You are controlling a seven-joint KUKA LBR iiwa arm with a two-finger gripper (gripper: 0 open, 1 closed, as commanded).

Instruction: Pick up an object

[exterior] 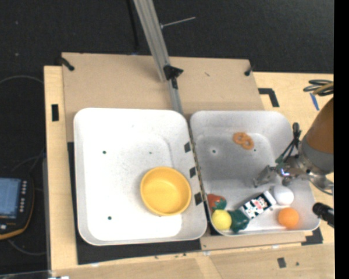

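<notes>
Where I am: as I reach in from three o'clock, my gripper (271, 174) hangs low over the right bin (221, 127), just above the clutter at its five o'clock corner.

Gripper state: cannot tell, the tip is too small and dark to read.

Nearest candidate: a white ball (283, 196) sits just past my tip toward five o'clock, touching the black-and-white box (257, 205).

Other candidates: an orange ball (288, 217) at five o'clock from the white one; a yellow ball (221, 218) and a dark green piece (239, 220) at the bin's seven o'clock edge, a red bit (216, 201) just above them; a small brown ring-shaped thing (242, 139) alone toward twelve o'clock.

Left bin (104, 132): one yellow bowl (166, 190) at its five o'clock.

Step in hand: I judge I'm lining up on the cluster, nothing grasped yet.

Doing it well: pick one target, centre over it, come straight down. The white ball is closest but round and crowded by the box, so it may roll. The box offers flat sides if I turn across its narrow width.
</notes>
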